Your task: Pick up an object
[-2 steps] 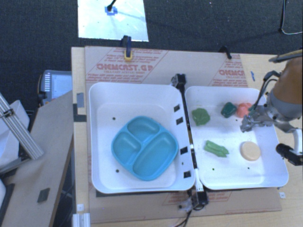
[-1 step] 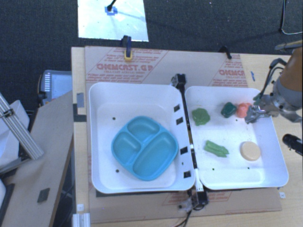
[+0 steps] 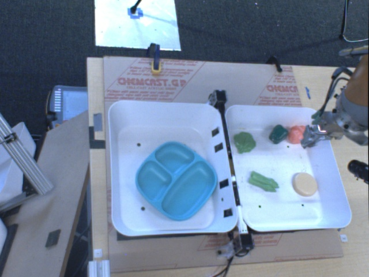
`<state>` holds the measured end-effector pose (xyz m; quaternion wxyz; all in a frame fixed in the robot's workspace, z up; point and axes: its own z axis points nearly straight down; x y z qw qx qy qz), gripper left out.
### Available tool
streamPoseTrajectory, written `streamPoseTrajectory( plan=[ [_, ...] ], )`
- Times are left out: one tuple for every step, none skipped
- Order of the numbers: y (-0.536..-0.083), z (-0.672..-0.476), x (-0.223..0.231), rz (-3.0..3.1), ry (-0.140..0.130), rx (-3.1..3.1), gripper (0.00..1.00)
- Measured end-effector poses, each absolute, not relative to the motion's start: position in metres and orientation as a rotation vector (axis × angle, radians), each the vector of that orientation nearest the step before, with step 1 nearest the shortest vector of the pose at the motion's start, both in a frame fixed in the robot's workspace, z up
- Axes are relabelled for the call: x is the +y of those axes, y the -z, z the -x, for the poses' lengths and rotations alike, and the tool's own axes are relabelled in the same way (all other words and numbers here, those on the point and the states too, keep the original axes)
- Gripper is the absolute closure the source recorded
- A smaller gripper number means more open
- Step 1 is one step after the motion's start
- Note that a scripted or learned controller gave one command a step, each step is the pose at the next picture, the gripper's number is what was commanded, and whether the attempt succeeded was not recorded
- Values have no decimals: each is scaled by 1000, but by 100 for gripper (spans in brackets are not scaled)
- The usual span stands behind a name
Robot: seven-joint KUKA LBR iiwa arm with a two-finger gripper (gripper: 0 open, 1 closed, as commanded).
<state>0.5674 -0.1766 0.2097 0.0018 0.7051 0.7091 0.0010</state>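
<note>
The right bin (image 3: 328, 212) holds several small objects. A green broccoli piece (image 3: 244, 142) lies near its left wall, and a dark green item (image 3: 278, 133) sits beside an orange-red item (image 3: 296, 134) at the back. A green bean pod (image 3: 263, 182) lies in the middle. A pale round cookie (image 3: 304, 184) rests toward the right. My gripper (image 3: 311, 136) hangs at the bin's back right, just right of the orange-red item. Nothing is visibly held between its fingers.
The left bin (image 3: 124, 212) holds a blue sectioned plate (image 3: 176, 179). A black-clipped divider (image 3: 225, 154) separates the bins. The arm (image 3: 354, 105) enters from the right. Cardboard (image 3: 190, 79) lies under both bins; a metal sheet (image 3: 136, 16) rests on the floor behind.
</note>
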Motion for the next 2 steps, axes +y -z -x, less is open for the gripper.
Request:
streamPoseTrajectory(
  plan=[
    [-210,-580,-133,-2210,-5,2230,100],
    [-203,-589,-81,-2211,-4,2231,100]
  ],
)
